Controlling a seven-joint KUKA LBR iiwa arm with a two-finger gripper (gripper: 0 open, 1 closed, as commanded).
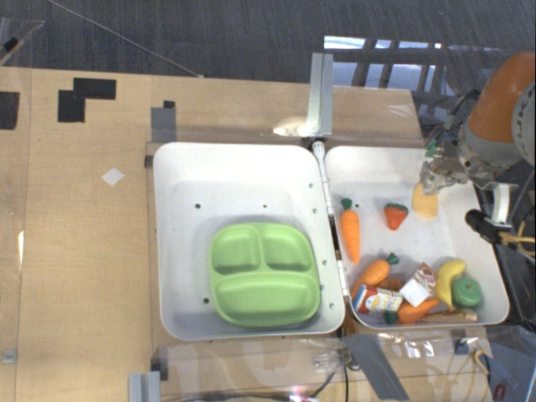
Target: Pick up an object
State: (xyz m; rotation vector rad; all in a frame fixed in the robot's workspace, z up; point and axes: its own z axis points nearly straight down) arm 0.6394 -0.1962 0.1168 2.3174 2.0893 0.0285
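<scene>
From the camera view above the counter [75, 249], two shallow white bins sit side by side, the left bin [176, 224] holding a green divided tray [264, 273] toward its near half. The right bin [368, 170] carries the toy foods: a long orange carrot [350, 234] lies lengthwise close to the wall shared with the left bin, a small red strawberry [395, 215] rests near the middle, and a pale yellow piece [425, 203] sits farther toward the bin's far right part. In the near right corner several things are heaped together, touching or overlapping: a second, shorter carrot [374, 272], a white packet [415, 291], a yellow banana [450, 275], a green round item [467, 291] and a further orange piece [416, 310] under the packet. The arm [502, 115], grey with its orange band, reaches in from the right, and the end effector [436, 177] hangs just above the pale yellow piece, its tip meeting the top of that piece in this view. Whether the end effector is released or clenched cannot be told here, nor whether the yellow piece is actually gripped. A metal bracket [321, 95] stands upright at the far end of the seam between the bins.
</scene>
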